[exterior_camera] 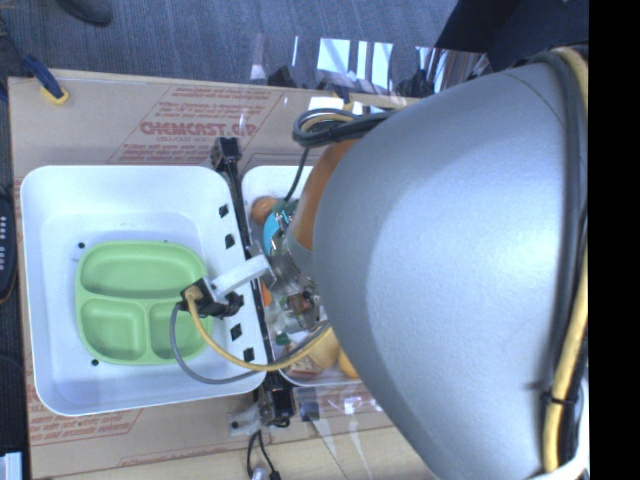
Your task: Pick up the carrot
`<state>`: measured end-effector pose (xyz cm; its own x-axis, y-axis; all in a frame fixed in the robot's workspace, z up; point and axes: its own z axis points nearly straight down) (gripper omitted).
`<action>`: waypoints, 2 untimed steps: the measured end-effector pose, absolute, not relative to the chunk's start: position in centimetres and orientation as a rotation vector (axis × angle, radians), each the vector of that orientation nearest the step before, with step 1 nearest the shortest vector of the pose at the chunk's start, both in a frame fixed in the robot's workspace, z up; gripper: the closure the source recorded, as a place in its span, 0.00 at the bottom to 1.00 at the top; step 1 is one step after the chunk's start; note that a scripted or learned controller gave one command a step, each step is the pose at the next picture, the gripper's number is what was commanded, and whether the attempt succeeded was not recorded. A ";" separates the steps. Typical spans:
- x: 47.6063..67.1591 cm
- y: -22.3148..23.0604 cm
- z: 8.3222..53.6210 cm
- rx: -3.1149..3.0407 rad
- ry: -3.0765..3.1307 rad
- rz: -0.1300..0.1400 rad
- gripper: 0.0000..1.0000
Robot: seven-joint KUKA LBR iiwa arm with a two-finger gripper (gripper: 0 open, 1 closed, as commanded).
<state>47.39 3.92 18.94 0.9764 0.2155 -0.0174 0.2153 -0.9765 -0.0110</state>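
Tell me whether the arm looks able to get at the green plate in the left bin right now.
Probably yes. The green plate lies uncovered in the left bin, with only a yellow cable looping over its right edge, and the arm hangs over the neighbouring right bin.

The arm (450, 268) has a smooth, matt grey shell; the green tray (135, 303) and white bins (40, 268) look like glossy plastic.
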 end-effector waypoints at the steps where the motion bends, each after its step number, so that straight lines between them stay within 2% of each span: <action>1: 47.5 -8.9 19.1 -3.109 -0.405 0.015 1.00; 2: 47.5 1.8 19.9 -3.108 -0.385 0.018 1.00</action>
<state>47.53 1.76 19.92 0.9698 0.2438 -0.0102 0.2437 -0.9698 -0.0115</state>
